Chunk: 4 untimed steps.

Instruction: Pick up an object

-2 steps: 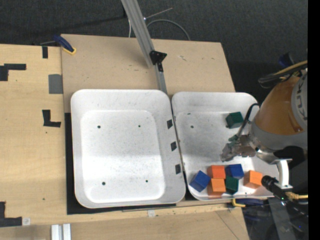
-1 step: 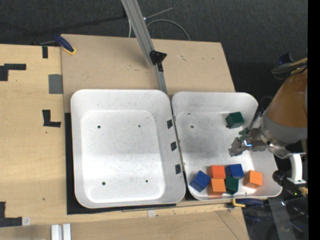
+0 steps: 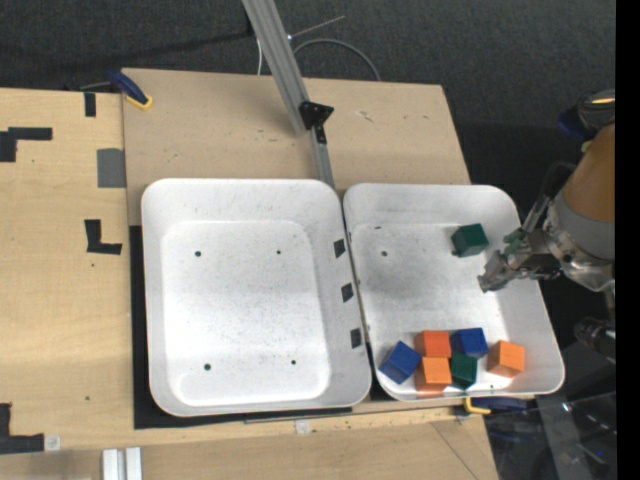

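The right bin (image 3: 440,203) serves as the landmark here: it sits on the wooden table (image 3: 230,128), pressed edge to edge with the left bin (image 3: 240,193), whose floor shows just a few dark dots. Inside the right bin, toward its far right part, a dark green block (image 3: 468,239) lies alone on the white floor. Just beside that block, over the bin's right rim, hangs the gripper (image 3: 497,275) at the end of the grey arm (image 3: 590,233), which comes in from the right side with its orange band (image 3: 600,178) above the wrist. The metal tips are low over the bin's floor, close to the green block yet apart from it, and nothing can be seen between them; whether the fingers stand open or closed cannot be told, since they blur into one grey shape. Along the near edge of the right bin a cluster of blocks is gathered: a blue block (image 3: 400,360) at the left end, then an orange block (image 3: 435,343) with a second orange block (image 3: 435,371) in front of it, a second blue block (image 3: 470,342), a small green block (image 3: 463,368) just below that, and a third orange block (image 3: 507,357) at the right end, slightly apart from the others. A slanted metal pole (image 3: 280,48) runs down from the top toward the seam where the right bin meets its neighbour
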Available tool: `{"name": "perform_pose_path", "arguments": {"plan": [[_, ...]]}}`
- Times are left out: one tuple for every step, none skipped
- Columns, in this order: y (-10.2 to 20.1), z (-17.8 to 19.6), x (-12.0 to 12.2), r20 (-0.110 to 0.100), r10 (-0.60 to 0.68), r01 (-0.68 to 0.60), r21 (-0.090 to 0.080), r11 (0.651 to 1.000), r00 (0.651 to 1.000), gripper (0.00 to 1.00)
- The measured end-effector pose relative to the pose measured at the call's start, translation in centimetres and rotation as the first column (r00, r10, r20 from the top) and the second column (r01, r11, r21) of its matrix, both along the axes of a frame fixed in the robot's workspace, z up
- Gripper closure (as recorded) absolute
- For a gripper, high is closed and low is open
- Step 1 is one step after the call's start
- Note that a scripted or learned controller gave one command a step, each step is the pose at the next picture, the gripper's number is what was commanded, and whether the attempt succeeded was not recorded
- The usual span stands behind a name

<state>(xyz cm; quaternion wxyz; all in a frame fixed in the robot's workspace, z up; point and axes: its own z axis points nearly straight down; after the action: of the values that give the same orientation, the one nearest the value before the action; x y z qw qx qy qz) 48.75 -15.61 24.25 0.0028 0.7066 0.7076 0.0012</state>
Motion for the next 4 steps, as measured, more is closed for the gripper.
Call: {"name": "perform_pose_path", "arguments": {"plan": [[0.0,3.2,0.1,-0.003,0.000,0.000,0.001,1.000,1.000,1.00],[4.3,2.4,2.5,-0.007,0.004,-0.004,0.003,1.000,1.000,1.00],[10.3,1.2,4.3,-0.008,0.006,-0.006,0.003,1.000,1.000,1.00],[15.2,1.2,5.0,-0.007,0.005,-0.005,0.003,1.000,1.000,1.00]]}}
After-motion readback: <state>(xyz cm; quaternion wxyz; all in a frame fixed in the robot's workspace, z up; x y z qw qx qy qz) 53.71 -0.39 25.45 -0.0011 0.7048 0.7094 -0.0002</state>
